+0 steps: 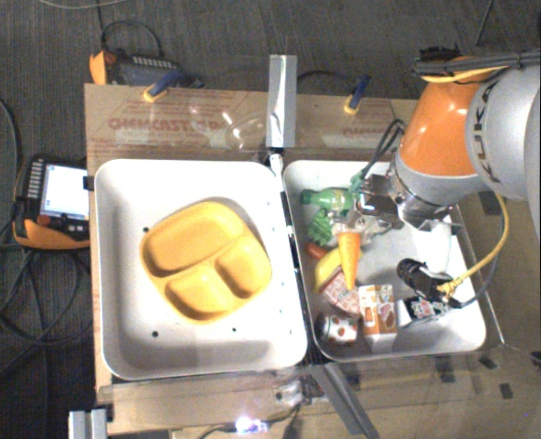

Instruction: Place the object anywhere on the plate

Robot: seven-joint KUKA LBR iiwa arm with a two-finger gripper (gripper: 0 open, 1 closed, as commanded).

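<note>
A yellow plate (206, 259) with three compartments lies in the left bin (124, 337). My gripper (373, 210) is low over the back of the right bin (472, 332), right of a green bottle (328, 199). An orange carrot (349, 252) points down just below and left of the gripper, close to it. Whether the gripper touches or holds the carrot is hidden by the wrist. A yellow banana (326, 267) lies beside the carrot, with a small red item (315, 251) at its upper end.
The front of the right bin holds a pink packet (340, 293), a small juice carton (377, 309), a metal can (337, 328) and a small dark box (423, 308). A handheld device (56, 199) lies on the floor to the left of the bench.
</note>
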